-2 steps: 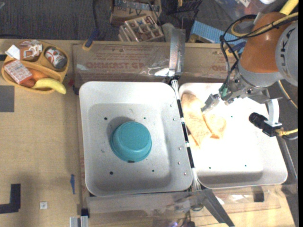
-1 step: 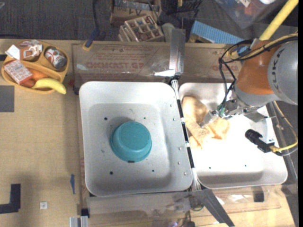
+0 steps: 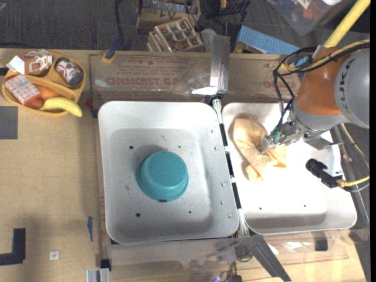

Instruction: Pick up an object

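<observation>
A teal bowl (image 3: 163, 175) lies upside down in the middle of the left bin (image 3: 117, 128). In the right bin (image 3: 305, 216) a tan, soft-looking lump (image 3: 248, 143) rests against the left wall. A small orange piece (image 3: 279, 155) lies just right of the tan lump. My gripper (image 3: 273, 141) reaches down from the right and sits low over the tan lump's right edge, beside the orange piece. Nothing shows clearly between its tips.
A yellow tray (image 3: 35, 101) with a banana, cans and boxes sits on the bench at the far left. A cardboard strip (image 3: 153, 78) runs behind the bins. Boxes and cables crowd the area beyond the bench.
</observation>
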